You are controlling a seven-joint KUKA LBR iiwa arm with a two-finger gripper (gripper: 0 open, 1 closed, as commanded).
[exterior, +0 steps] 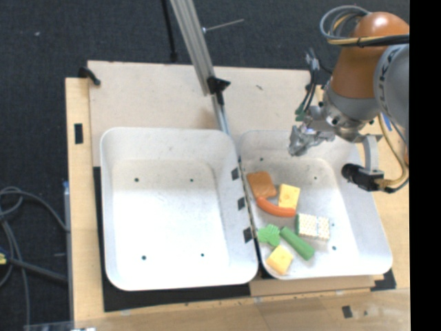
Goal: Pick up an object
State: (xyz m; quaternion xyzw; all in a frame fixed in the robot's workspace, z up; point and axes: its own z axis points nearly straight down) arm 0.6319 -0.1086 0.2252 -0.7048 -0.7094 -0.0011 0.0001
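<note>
The grey arm's metal two-finger hand (301, 143) hangs over the far edge of the right shallow white plastic bin (358, 219); I cannot tell how it is set, and nothing shows in it. The objects lie nearer the camera, apart from the hand: a brown bread-like block (261, 183), a yellow cube (289, 196), an orange carrot-shaped piece (275, 209), a pale waffle-patterned block (313, 226), a green brush-shaped toy (286, 239) and a yellow wedge (280, 259). The left white bin (172, 205) sits beside it on the tan worktop (151, 95)
</note>
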